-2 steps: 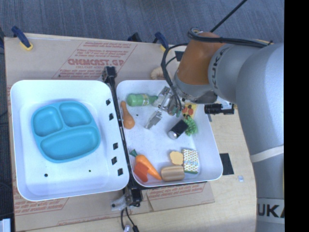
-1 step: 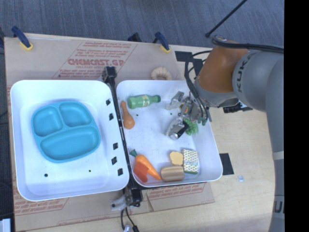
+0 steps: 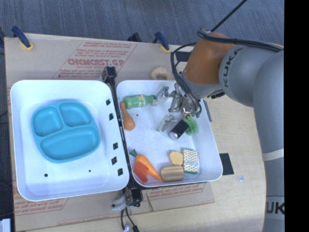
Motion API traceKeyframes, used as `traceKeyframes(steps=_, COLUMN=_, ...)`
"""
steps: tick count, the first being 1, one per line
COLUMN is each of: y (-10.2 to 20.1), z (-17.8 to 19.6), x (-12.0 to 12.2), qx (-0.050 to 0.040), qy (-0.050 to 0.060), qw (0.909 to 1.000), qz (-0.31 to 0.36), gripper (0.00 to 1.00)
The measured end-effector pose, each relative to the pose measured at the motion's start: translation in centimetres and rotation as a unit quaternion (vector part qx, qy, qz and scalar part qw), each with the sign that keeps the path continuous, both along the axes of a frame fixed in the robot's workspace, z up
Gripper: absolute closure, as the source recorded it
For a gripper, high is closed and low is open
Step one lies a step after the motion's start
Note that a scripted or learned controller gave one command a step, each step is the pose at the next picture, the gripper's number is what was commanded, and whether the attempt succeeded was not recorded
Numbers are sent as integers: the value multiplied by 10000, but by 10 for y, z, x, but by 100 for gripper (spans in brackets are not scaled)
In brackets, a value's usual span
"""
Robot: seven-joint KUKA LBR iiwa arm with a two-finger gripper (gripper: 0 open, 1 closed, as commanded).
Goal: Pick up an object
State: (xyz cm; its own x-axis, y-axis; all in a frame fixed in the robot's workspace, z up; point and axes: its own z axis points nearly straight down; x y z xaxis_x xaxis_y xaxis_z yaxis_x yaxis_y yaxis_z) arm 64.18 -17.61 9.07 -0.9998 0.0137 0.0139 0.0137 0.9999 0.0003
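— We have the two-finger gripper (image 3: 167,123) low in the right white bin (image 3: 149,141), toward its right edge. Released or clenched? We can't tell.
— Likeliest target, we judge: the small green leafy plastic toy (image 3: 192,125), just beside it near that edge. It looks frilly and uneven, so we'd centre over it, then close gently.

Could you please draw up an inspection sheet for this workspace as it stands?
Surface: left bin and right bin, both white, on printed cardboard.
Job's things: in the right bin, green bottle, carrot, yellow piece, patterned box, tan cylinder, leafy green item.
Clutter: blue divided plate in the left bin; beige ring on the cardboard behind the right bin.
Grippers: gripper low in the right bin, beside the leafy green item.
Cables: black cable slants up from the wrist.
Surroundings: blue clamps on the cardboard's far edge; grey carpet beyond.
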Motion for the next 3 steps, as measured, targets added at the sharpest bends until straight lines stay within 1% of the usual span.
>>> traceKeyframes(steps=1, y=-35, z=2, x=-63, qx=10, qy=-56, qw=9881, qz=1538, gripper=0)
traceKeyframes(steps=2, y=-12, z=1, x=-53, qx=18, qy=-73, qw=9525, qz=3046, gripper=0)
traceKeyframes(steps=3, y=-11, z=12, x=-52, qx=17, qy=-78, qw=9524, qz=3047, gripper=100)
